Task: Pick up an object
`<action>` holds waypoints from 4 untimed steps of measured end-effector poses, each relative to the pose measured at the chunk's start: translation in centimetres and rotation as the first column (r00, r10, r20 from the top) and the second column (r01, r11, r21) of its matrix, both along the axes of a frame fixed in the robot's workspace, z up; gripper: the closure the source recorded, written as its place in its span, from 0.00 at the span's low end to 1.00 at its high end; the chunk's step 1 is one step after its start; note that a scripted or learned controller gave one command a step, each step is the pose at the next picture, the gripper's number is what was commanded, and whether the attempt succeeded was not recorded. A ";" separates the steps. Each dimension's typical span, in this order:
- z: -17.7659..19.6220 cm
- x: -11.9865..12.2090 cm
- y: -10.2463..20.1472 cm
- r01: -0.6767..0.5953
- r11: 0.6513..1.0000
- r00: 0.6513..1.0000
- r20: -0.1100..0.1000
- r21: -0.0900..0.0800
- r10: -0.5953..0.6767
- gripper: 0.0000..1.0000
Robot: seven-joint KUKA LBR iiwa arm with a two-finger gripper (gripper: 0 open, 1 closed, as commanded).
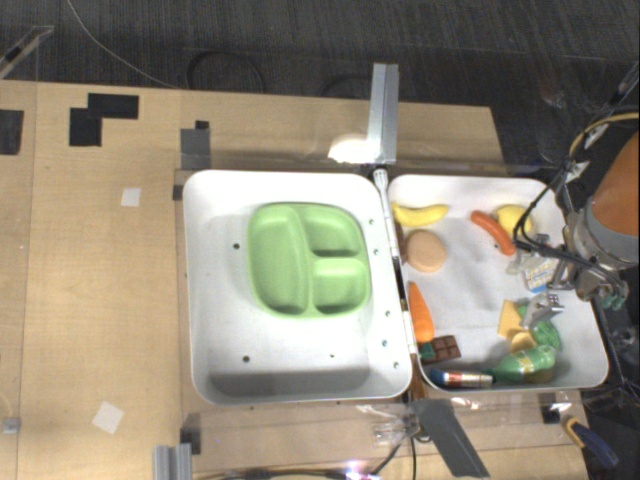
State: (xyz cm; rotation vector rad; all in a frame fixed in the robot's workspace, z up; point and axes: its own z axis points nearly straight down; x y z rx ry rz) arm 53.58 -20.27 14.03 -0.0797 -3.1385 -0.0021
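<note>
The arm [612,203] comes in from three o'clock and hangs over the right bin [470,190], its gripper [540,303] low above the bin's four o'clock region. Whether the pincer is spread or pressed together cannot be told from this angle, since cables and the wrist body crowd the tip (the slant of the camera does not help). Nothing can be seen pinched in it, so the pick looks not yet done.

The candidates all lie in the right bin. A banana [420,213] sits at eleven o'clock, with a round tan piece [428,251] just below it. A carrot [420,310] lies along the nine o'clock wall, and a chocolate piece [440,349] and a small cylinder [464,377] rest toward seven o'clock. A red sausage [490,231] and a yellow fruit [512,216] lie near one o'clock. Nearest the gripper are a yellow wedge [511,320] and a green vegetable [532,358] at five o'clock, just beside each other.

The left bin [215,268] holds a green divided tray [305,258] near its centre.

Judging by position, the yellow wedge or the green vegetable is the likely target; the closing, the lift and the proof of a hold are all left
</note>
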 end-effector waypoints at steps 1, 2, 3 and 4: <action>-5.0 -2.1 1.7 0.094 0.996 0.995 0.019 -0.005 -0.094 0.00; -4.9 -3.9 3.7 0.176 0.984 0.984 0.025 -0.005 -0.176 0.00; -5.2 7.0 5.6 0.228 0.974 0.974 0.014 0.002 -0.228 0.00; -5.0 -0.1 4.0 0.441 0.898 0.898 0.017 0.003 -0.440 0.00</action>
